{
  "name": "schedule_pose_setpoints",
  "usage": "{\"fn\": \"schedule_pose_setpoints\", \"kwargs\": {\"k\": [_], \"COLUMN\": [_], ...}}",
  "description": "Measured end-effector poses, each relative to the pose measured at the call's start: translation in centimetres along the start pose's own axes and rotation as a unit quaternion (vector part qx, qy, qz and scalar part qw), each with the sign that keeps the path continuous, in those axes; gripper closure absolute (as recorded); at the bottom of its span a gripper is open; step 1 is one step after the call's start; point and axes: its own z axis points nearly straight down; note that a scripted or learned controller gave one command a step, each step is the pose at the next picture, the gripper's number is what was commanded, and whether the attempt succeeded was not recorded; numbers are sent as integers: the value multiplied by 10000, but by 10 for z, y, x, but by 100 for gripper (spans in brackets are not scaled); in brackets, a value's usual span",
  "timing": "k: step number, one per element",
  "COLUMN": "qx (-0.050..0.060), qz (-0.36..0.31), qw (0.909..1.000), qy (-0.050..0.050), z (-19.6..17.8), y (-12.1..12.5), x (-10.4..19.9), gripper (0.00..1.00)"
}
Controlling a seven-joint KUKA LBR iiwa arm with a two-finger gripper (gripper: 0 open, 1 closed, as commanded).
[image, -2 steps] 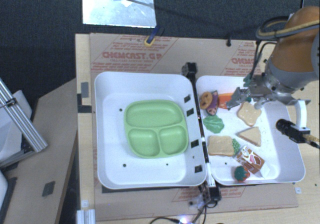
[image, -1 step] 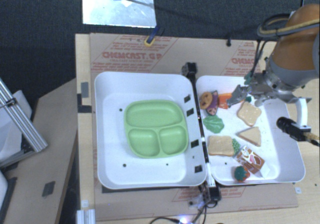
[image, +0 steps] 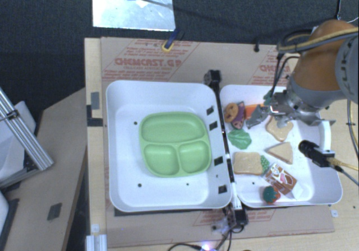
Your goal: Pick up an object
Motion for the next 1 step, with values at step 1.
{"fn": "schedule_pose_setpoints", "kwargs": {"k": [1], "qx": [6], "qz": [4], "qw": [10000], "qy": [-1], "z": [61], "y": [2], "x": [-5], "gripper": [0]}}
